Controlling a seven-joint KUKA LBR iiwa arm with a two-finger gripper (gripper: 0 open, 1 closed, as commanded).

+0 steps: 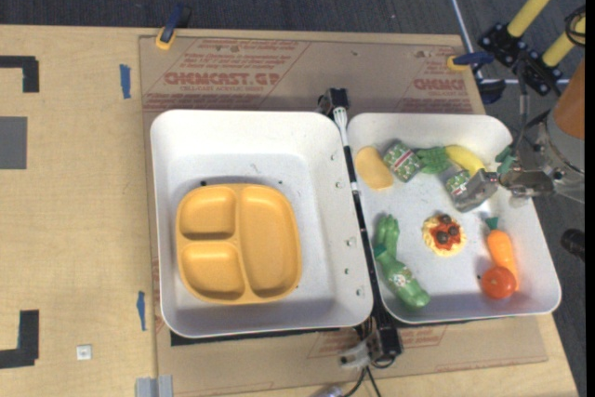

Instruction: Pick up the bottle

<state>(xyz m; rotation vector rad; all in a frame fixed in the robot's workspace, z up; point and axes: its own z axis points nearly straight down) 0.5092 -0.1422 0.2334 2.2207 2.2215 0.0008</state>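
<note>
Wooden bench (74, 200) seen from above, bearing a cardboard sheet (279, 70) and two shallow white bins side by side. Left bin (177, 153): a yellow divided plate (239, 242). Right bin (539, 293): a pale yellow block (374, 168), a green patterned carton (402, 160), a banana (464, 158), a small pizza toy (444, 234), a carrot (502, 248), a tomato (498, 283), and the green bottle (394, 265) lying on its side near the bin's left wall, well apart from the gripper. Gripper (479, 189): low over the bin's upper right, just beside the banana; whether its fingers are spread or closed cannot be told, and nothing is visibly held. Arm enters from the right edge, wrist angled down and leftward. To do the step well, the gripper probably needs to travel down-left, align across the bottle's narrow width and descend over its middle, clear of the pizza toy
</note>
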